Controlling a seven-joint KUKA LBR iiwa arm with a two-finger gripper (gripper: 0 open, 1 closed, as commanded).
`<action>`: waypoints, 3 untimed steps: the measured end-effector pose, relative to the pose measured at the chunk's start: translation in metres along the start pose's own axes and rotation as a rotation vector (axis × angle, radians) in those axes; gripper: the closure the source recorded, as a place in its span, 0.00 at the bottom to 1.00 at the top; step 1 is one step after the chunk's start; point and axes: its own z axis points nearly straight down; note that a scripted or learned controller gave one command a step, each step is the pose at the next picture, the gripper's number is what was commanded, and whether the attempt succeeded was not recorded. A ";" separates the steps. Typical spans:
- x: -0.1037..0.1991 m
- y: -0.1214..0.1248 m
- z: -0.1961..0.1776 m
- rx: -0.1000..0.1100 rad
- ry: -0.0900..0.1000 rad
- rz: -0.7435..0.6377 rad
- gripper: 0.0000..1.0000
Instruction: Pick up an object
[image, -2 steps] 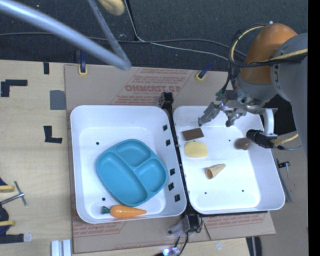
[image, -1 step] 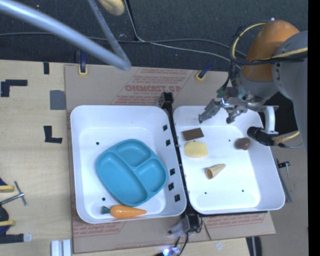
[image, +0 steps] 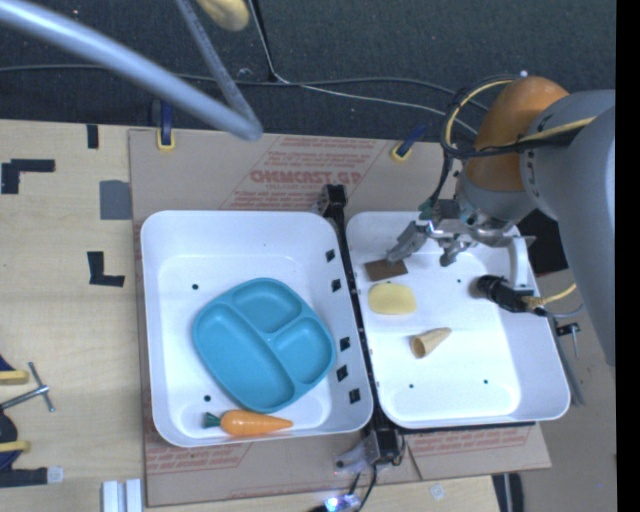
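Carrot (image: 256, 424) lay nearest, at the front edge of the left bin (image: 160, 240), touching the blue divided plate (image: 263, 343). In the right bin (image: 545, 385): cone-shaped tan piece (image: 430, 342), then a pale yellow rounded piece (image: 392, 298), then a flat brown piece (image: 385, 269) just beyond it. Gripper (image: 431, 243) hung over the far part of the right bin, fingers spread, nothing between them, near the brown piece. Judgement: yellow piece looked light, smooth, possibly slippery toy food; best pinched across its short width. Brown piece too flat for a sure pinch.
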 end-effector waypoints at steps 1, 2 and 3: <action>0.001 -0.001 0.054 -0.001 0.000 0.000 0.00; 0.002 0.001 0.040 -0.006 0.000 -0.002 1.00; -0.007 -0.003 -0.010 -0.010 -0.001 0.000 1.00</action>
